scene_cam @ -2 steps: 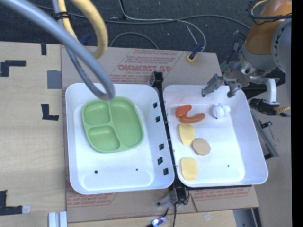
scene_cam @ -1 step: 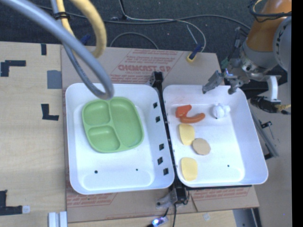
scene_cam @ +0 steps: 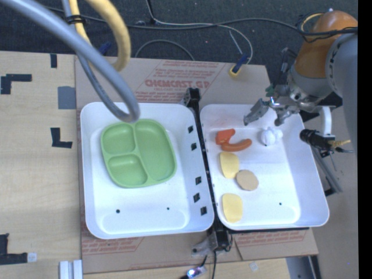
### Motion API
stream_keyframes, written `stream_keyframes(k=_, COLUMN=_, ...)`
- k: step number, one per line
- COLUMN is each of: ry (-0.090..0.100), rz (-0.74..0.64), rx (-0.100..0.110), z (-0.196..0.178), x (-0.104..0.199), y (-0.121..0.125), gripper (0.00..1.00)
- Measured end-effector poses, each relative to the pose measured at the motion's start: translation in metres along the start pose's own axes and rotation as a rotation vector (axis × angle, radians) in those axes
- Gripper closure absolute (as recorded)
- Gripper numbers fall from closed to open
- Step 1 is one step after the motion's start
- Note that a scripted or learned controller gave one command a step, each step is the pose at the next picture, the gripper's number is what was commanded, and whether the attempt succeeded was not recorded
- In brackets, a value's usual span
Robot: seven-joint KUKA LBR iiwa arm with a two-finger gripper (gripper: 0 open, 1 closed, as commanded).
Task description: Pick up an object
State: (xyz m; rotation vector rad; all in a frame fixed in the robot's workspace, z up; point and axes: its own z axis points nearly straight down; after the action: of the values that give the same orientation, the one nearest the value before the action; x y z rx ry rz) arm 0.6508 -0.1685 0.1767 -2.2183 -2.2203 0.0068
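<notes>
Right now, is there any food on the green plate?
No, the green plate sits bare in the left bin; the food lies in the right bin.

I see a green three-compartment plastic tray (scene_cam: 138,153) in the left shallow white bin (scene_cam: 99,214), printed brown cardboard (scene_cam: 174,80) beneath, and a yellow hose (scene_cam: 110,16) overhead.

right bin (scene_cam: 302,208) right half bare — food items (scene_cam: 231,166) crowd its left, divided plate (scene_cam: 138,153) fills left bin (scene_cam: 93,156)

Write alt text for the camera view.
The gripper hangs open over the right bin, just above a small white object, holding nothing. That bin also holds two orange pieces, two yellow pieces and a tan one; the left bin holds a green divided plate.
</notes>
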Motion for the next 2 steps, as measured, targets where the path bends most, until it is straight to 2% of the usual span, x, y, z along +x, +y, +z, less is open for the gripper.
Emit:
stream_keyframes(k=1, ry=0.0, rz=-0.002, rx=-0.002, z=0.056, x=0.006, y=0.008, gripper=0.0)
stream_keyframes(k=2, ry=-0.001, rz=-0.002, rx=-0.004, z=0.094, x=0.007, y=0.008, gripper=0.0)
